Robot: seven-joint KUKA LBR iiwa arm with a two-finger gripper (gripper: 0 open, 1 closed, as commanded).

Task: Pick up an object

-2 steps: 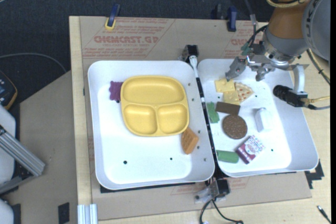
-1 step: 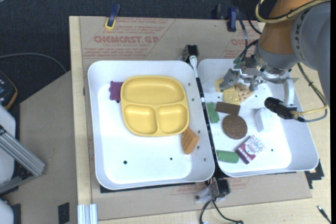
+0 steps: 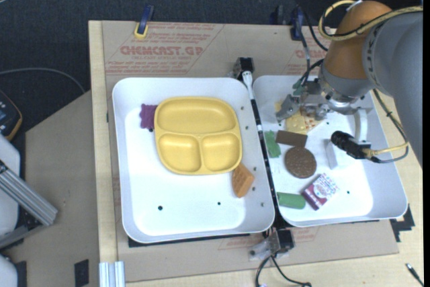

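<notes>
Directly beneath the gripper [image 3: 300, 106], whose grip state I cannot tell, lies the yellow cracker [image 3: 299, 123], touching the brown block [image 3: 291, 138].

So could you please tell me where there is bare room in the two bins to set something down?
The left bin is bare along its front, below the yellow tray and left of the cracker. The right bin is crowded in its middle; its front right corner, beyond the packet, is free.

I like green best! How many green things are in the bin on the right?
2: one green block by the right bin's left wall, one green piece near its front edge. The arm may hide more.
</notes>
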